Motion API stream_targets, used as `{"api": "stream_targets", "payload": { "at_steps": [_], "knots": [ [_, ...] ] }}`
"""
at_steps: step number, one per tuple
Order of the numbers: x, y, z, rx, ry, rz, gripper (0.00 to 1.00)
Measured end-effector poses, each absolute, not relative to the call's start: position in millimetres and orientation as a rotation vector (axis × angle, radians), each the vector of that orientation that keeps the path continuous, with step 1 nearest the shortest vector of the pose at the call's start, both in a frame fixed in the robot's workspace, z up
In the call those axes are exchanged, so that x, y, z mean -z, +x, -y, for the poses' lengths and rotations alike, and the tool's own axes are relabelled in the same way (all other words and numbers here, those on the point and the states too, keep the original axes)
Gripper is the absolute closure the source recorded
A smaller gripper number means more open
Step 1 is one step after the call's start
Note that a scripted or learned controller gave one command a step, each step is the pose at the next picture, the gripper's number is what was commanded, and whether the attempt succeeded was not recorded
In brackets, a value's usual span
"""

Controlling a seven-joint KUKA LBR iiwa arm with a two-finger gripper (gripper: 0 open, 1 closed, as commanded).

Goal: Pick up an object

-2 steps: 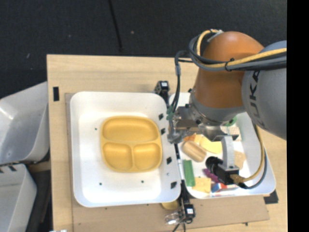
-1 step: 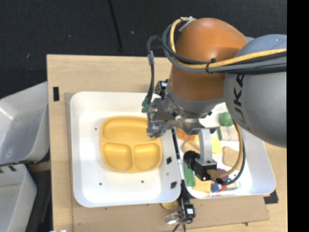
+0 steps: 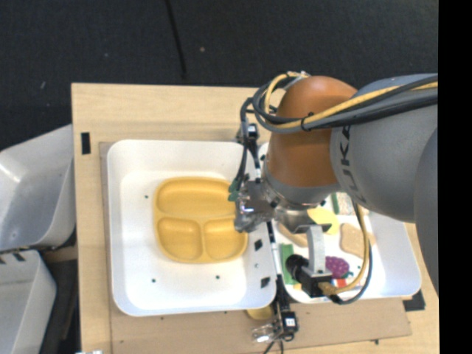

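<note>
Camera view has the tool [image 3: 246, 211] low over the seam between the two white bins on the tabletop [image 3: 147, 109], right at the right-hand edge of the yellow divided plate [image 3: 195, 220] lying flat in the bin on the view's left [image 3: 122, 220]. Honestly, I can't tell if it's open or closed from up here. In the other bin [image 3: 402, 268], half tucked under the grey arm, purple grapes [image 3: 337, 265], a tan slice [image 3: 352, 240] and a yellow piece [image 3: 322, 216] sit close together.
</note>
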State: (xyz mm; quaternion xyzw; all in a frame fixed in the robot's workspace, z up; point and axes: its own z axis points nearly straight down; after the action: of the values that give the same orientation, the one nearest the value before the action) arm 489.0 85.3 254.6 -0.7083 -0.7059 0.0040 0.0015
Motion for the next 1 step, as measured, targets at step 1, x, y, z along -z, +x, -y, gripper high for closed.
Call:
{"api": "stream_targets", "payload": {
  "at_steps": [1],
  "knots": [
    [-372.3, 490.7, -93.6, 0.014, -2.221, 2.230, 1.00]
  ]
}}
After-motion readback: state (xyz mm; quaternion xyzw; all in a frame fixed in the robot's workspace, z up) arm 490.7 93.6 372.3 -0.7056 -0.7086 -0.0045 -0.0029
